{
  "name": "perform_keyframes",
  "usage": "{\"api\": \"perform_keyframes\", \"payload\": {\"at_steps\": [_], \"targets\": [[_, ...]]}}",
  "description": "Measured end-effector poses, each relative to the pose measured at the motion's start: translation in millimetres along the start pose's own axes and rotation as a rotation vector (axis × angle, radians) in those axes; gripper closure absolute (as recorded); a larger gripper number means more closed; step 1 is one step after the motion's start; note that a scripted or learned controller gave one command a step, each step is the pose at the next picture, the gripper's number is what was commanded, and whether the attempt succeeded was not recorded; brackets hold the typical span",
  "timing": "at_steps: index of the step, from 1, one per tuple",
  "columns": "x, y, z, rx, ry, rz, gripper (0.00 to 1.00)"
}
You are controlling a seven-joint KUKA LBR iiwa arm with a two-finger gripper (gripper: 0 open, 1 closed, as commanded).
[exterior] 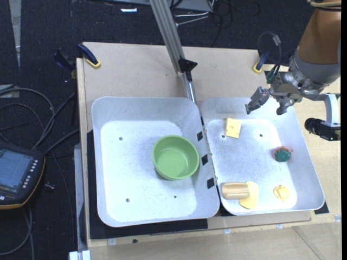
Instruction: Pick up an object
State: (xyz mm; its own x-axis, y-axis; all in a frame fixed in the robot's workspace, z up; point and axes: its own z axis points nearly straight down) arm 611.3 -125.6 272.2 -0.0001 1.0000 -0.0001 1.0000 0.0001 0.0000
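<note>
My gripper (269,103) is spread wide, holding nothing; I should drop straight over the yellow cheese block (233,128).

The arm (321,34) has a smooth, rounded housing: an orange band over a grey wrist section. Below the wrist sits a metallic grey mounting block. The gripper (269,105) carries two dark, slender fingers (255,103). A thin black cable (270,42) loops beside the wrist. A black cylindrical fitting (320,128) on a white bracket projects near the wrist.
</note>
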Motion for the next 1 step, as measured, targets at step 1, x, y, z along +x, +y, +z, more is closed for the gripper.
{"api": "perform_keyframes", "payload": {"at_steps": [1], "targets": [[-6.6, -6.6, 57.7, 0.005, 0.001, 0.001, 0.0]]}}
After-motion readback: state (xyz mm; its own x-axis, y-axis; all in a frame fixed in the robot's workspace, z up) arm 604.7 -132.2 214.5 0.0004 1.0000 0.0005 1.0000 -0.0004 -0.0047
